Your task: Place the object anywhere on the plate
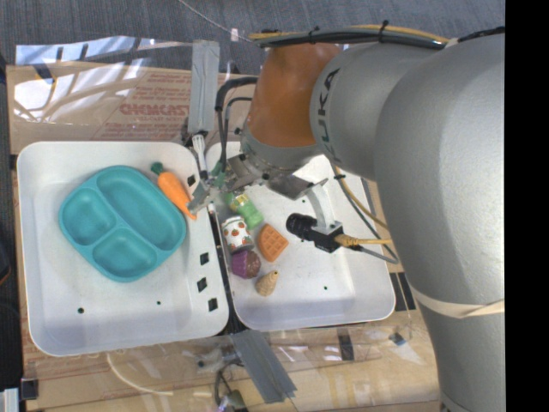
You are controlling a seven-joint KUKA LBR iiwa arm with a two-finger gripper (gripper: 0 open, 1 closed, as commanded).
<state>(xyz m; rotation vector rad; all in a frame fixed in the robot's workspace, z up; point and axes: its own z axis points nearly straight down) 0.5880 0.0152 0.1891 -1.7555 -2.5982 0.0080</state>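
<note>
Apparently clamped on carrot [175,190] by gripper [200,194], though contact hard to confirm; long axis slanting, lying just right of teal plate [94,217].

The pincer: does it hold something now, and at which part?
Cannot be told: the pincer sits by the carrot's right end, beside the plate.

We see the arm [412,144] cover the right bin's [343,299] far edge and far right corner, and run off at the picture's right and bottom edges. We cannot tell how the gripper [206,191] stands; it is too small and dark.
</note>
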